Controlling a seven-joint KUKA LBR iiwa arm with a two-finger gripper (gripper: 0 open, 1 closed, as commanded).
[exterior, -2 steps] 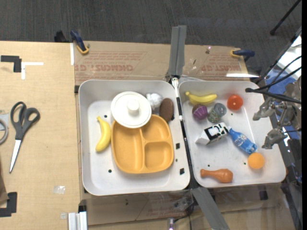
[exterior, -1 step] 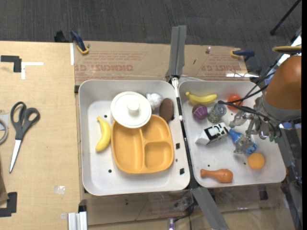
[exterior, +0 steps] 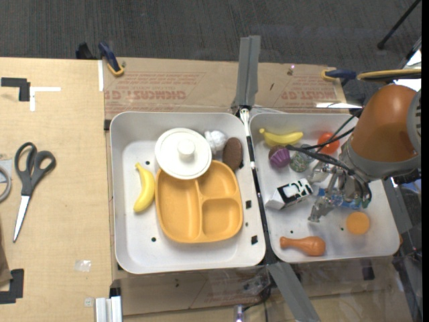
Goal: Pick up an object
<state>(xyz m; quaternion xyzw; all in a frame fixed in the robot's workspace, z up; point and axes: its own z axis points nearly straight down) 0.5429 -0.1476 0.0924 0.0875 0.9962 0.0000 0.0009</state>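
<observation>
Mirrored red print on the cardboard sheet (exterior: 221,86) behind the bins, reads roughly as "GP" logos plus a word too reversed and small to make out. No other legible text; black-and-white box (exterior: 295,192) has markings, unreadable.

Gripper (exterior: 330,203) down in the right bin (exterior: 375,247), centre-right, hanging over bin floor between the black-and-white box and an orange ball (exterior: 358,223). Finger opening: cannot tell, metal parts and cables blur together. Nothing visibly held.

Right bin contents: small yellow banana (exterior: 281,137) at the back, long axis left-right, slightly curved; purple piece (exterior: 279,157) just below it; red-orange item (exterior: 326,141) partly hidden by cables; brown drumstick-shaped toy (exterior: 305,245) at the front, long axis left-right, thick end right. Black-and-white box lies tilted, long axis running lower-left to upper-right, just beside the gripper.

Left bin (exterior: 124,213): yellow divided tray (exterior: 198,210), white round lid (exterior: 184,153) overlapping its top edge, second banana (exterior: 143,188) standing lengthwise along the tray's left side, brown oval object (exterior: 232,153) and crumpled white bit (exterior: 216,139) at the back.

Scissors (exterior: 27,180) on the bench far left, well apart from bins. Orange wrist band (exterior: 385,123) and cable bundle cover the right bin's back-right corner.
</observation>
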